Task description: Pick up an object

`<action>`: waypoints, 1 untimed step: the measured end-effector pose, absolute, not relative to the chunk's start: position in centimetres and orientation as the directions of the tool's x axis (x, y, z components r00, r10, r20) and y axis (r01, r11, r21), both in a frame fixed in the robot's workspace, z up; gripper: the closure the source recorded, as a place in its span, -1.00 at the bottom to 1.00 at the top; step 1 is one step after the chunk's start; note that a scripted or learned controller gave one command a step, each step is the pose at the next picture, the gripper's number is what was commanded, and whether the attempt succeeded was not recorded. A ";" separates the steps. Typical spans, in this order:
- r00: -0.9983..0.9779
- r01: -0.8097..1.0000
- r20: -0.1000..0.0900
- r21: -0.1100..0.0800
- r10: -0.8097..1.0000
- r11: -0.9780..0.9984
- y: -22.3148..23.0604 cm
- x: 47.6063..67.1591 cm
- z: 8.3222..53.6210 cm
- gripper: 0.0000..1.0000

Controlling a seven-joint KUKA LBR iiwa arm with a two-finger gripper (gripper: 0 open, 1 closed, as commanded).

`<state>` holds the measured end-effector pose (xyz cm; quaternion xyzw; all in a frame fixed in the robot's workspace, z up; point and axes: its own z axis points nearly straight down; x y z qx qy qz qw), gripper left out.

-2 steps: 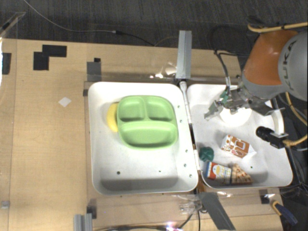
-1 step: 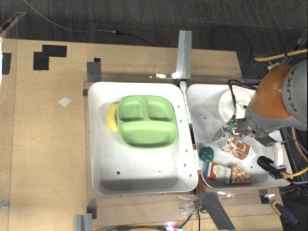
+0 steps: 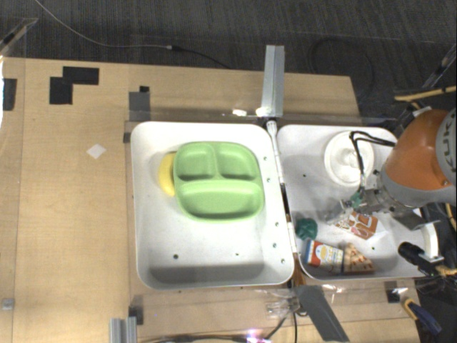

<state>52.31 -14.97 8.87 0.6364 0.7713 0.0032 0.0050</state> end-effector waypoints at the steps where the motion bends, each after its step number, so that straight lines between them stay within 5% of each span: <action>1: -0.190 0.982 -0.007 0.018 0.982 0.190 -15.0 52.6 10.1 1.00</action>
